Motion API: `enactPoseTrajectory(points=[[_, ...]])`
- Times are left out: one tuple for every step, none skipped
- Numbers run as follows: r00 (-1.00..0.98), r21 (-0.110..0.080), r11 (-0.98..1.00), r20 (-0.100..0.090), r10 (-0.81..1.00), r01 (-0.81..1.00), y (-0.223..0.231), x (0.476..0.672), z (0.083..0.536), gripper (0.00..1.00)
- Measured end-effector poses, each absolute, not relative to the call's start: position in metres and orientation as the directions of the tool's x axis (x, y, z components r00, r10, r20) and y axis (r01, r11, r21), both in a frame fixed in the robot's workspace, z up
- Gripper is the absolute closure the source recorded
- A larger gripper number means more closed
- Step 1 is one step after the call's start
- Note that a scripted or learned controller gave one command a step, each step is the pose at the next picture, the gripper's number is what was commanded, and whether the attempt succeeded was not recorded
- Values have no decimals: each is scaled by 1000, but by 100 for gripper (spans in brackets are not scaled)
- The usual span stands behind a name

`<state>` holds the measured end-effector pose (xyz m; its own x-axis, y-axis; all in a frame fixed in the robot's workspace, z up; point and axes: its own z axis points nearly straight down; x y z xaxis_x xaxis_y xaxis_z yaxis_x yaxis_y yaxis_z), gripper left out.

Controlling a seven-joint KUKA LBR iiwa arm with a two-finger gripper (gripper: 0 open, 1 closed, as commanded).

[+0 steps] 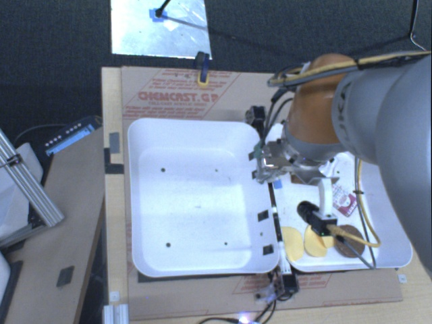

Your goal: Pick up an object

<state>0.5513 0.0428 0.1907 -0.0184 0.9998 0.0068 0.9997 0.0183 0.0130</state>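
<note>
My gripper (273, 170) hangs low over the left edge of the right bin (398, 252), close to the wall shared by the two bins. The orange band and grey wrist cover most of it from above. Near the right bin's front lie two pale yellow round pieces (304, 243) side by side, with a brown disc (349, 243) just right of them. A small red and white packet (345, 200) lies further back, right of the gripper. A small blue bit (275, 183) shows right beneath the gripper; I cannot tell what it is.
The left bin (196, 201) stands beside the right one on a cardboard sheet (179, 93). A yellow and blue clamp (202, 69) sits at the sheet's far edge. The arm's grey bulk hides the right bin's back and right side.
</note>
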Motion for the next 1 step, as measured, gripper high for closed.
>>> enactPoseTrajectory(points=[[-13,3,13,4,1000,1000,130,559,190,100]])
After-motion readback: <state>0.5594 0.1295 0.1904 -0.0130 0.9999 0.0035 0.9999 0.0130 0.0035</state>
